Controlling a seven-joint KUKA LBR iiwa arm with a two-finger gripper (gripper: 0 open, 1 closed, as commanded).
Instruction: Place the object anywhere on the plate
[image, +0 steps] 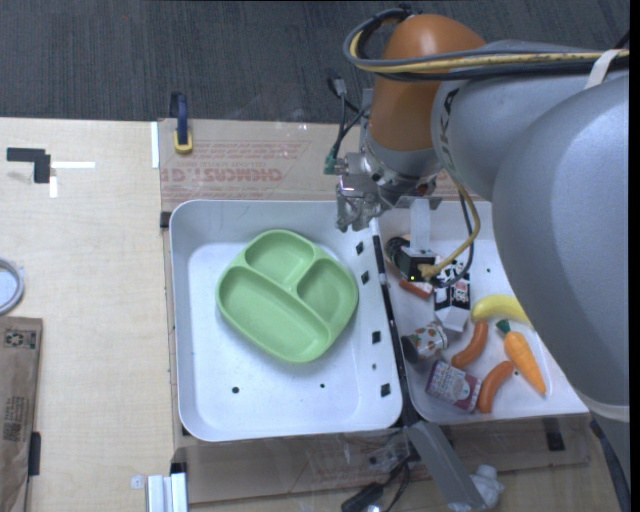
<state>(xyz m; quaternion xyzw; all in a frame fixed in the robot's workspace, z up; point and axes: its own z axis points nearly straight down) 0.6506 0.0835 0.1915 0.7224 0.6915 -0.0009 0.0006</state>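
**One green plate, a cluster of toy food, gripper above the bin divide**

Nearest us, along the right bin's (560, 398) front, we count one pink packet (450, 384), one carrot (524, 360), and two orange sausage-shaped pieces (471, 343), one by the packet and one beside the carrot. Just behind them lie one yellow banana (497, 308) and one small can (430, 338). The left bin (270, 400) holds a single green plate (288, 293) with three compartments, nothing resting on it. Farther back, the gripper (352, 215) hangs over the rim between the two bins, beyond the plate's far right edge; we cannot tell its state. The grey arm (560, 190) covers much of the right bin. On the bench (80, 260) at the far edge sits one blue and yellow clamp (180, 122).
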